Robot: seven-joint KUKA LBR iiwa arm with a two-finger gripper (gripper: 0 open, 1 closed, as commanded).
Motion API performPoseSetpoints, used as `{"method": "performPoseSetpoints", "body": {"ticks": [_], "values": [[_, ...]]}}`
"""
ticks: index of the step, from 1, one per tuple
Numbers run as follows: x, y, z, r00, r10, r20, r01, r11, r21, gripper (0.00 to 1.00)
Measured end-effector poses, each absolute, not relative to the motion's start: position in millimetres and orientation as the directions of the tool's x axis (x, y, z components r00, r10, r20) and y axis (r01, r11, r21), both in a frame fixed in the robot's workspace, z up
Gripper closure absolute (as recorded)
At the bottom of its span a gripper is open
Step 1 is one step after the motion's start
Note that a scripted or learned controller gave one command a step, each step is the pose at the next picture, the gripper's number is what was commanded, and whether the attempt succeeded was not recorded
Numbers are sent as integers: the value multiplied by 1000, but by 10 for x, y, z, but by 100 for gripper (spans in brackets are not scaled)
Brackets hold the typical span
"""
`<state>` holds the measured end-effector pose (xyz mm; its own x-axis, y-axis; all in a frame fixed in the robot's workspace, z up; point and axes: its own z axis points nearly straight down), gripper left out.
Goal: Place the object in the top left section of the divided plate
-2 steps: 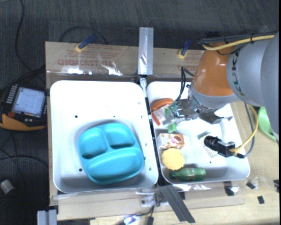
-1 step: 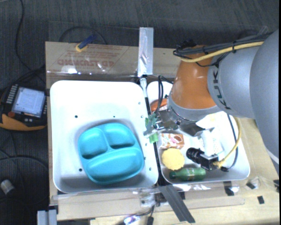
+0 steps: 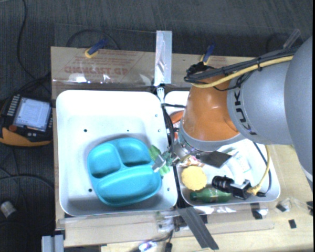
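Note:
A blue divided plate (image 3: 127, 187) lies in the left bin (image 3: 79, 119), with two small sections at its far side and one large section at its near side. My gripper (image 3: 164, 160) hangs over the plate's right rim, by the wall between the two bins. It is shut on a small green object (image 3: 156, 154), which sticks out on either side of the fingertips. The plate's top left section (image 3: 102, 160) has nothing in it. The orange wrist hides the upper half of the right bin.
In the right bin (image 3: 273, 193) lie a round yellow object (image 3: 193, 178), a dark green bottle-shaped item (image 3: 210, 195) and some white and dark flat pieces (image 3: 236, 164). A handheld device (image 3: 29, 117) sits on the floor at the left.

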<state>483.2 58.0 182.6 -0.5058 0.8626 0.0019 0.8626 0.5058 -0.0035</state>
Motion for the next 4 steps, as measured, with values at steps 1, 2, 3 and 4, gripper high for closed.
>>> {"method": "performPoseSetpoints", "body": {"ticks": [1, 2, 3, 4], "values": [[4820, 1181, 1113, 51, 999, 2, 999, -51, -5, 100], [4970, 1947, 1030, -16, 1000, -2, 999, 16, 38, 100], [4971, 2087, 1021, 142, 990, -5, 989, -141, 33, 100], [5281, 2311, 1475, 251, 968, -8, 968, -251, -1, 100]]}}
